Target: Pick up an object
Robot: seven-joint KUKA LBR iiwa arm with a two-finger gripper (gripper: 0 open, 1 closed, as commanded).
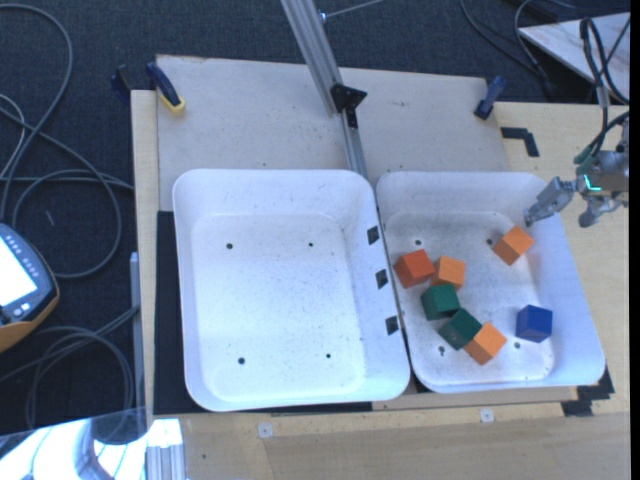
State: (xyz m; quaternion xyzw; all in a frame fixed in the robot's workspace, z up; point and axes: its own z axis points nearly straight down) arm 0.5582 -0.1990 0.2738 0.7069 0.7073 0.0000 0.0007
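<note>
The right bin [575, 298] holds several small blocks. An orange block [514, 245] lies near its far right corner. Toward the middle sit a red-orange block [414, 267], an orange block [450, 271], a green block [439, 301], a darker green block [461, 328] and another orange block [486, 343]. A blue block [534, 322] rests near the right wall. My gripper [567, 208] hovers over the bin's far right corner, just up and right of the lone orange block. Its fingers are spread open with nothing between them.
The left bin [185, 268] stands beside the right one, with a row of black clips along the shared edge. A slanted metal rail [320, 53] crosses the back board. Blue clamps [165, 86] hold the board corners. Cables lie on the floor at left.
</note>
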